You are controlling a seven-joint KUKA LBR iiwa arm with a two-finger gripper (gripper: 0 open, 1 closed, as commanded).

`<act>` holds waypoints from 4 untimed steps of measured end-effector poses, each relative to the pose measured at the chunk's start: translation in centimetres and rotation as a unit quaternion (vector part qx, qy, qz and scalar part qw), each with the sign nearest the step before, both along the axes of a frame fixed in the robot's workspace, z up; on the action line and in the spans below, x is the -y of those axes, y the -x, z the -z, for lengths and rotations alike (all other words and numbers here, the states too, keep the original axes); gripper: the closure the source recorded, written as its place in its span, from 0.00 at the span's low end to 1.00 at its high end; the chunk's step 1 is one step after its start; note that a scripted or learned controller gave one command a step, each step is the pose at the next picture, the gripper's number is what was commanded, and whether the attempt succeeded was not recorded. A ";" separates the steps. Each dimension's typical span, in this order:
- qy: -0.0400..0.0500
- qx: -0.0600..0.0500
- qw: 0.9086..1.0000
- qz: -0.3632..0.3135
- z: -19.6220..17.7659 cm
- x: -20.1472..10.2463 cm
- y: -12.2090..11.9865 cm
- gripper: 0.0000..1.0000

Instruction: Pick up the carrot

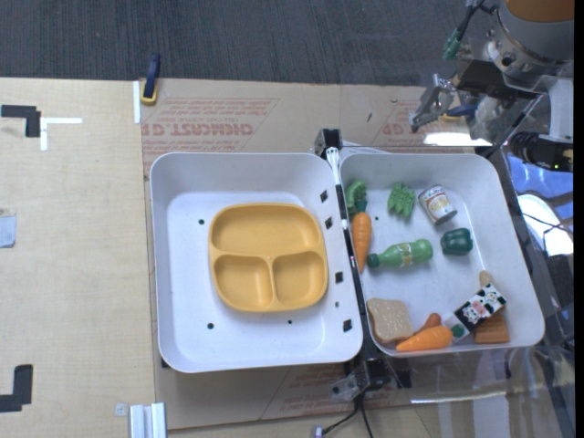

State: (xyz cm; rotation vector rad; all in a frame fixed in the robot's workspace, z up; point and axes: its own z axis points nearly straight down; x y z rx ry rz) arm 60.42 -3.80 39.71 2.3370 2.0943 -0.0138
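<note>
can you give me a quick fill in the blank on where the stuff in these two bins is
1. The yellow three-compartment plastic tray lies in the ___ white bin.
2. The orange toy carrot with a green top lies against the right white bin's ___ wall.
3. The green plastic bottle lies on its ___.
4. The grey robot gripper hangs beyond the right bin's ___ rim.

Missing words: left; left; side; far

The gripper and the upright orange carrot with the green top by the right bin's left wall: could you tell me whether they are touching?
Apart. In the camera view the gripper hangs beyond the right bin's far rim, while the orange carrot with the green top lies inside by the left wall, bare bin floor between them.
</note>
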 end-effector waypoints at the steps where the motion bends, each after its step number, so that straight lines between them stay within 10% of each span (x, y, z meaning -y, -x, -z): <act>1: 0.002 -0.001 1.000 -0.001 -0.8 0.0 -0.1 1.00; 2: 0.002 -0.001 1.000 -0.001 -0.7 0.0 -0.1 0.00; 3: 0.004 -0.002 1.000 -0.003 -1.5 0.0 -0.3 1.00; 4: 0.004 -0.002 1.000 -0.002 -1.5 0.0 -0.3 0.00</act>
